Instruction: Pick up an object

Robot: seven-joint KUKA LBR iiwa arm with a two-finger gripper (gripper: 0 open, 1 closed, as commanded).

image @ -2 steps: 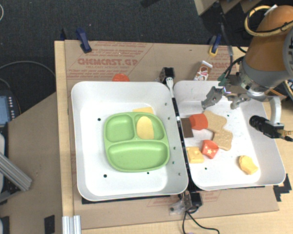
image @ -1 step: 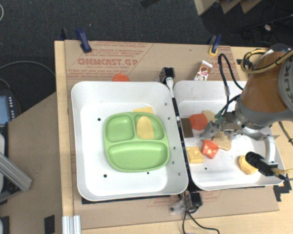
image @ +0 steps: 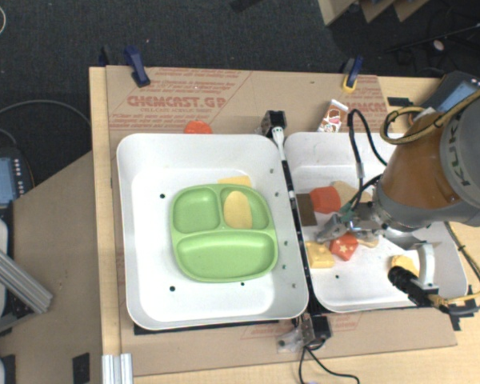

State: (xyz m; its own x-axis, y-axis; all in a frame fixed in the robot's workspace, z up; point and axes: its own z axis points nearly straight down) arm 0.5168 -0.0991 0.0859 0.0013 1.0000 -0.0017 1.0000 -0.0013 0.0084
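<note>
Here the gripper (image: 336, 229) hovers over the right bin (image: 360, 290) (beside a red block (image: 344, 247)).

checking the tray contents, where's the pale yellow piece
It lies in the upper right compartment of the green divided plastic tray, inside the left white bin.

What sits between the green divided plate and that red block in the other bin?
In the camera view, between the green plate and the red block lie bare white bin floor, the two bins' adjoining rims, and a brown piece.
</note>
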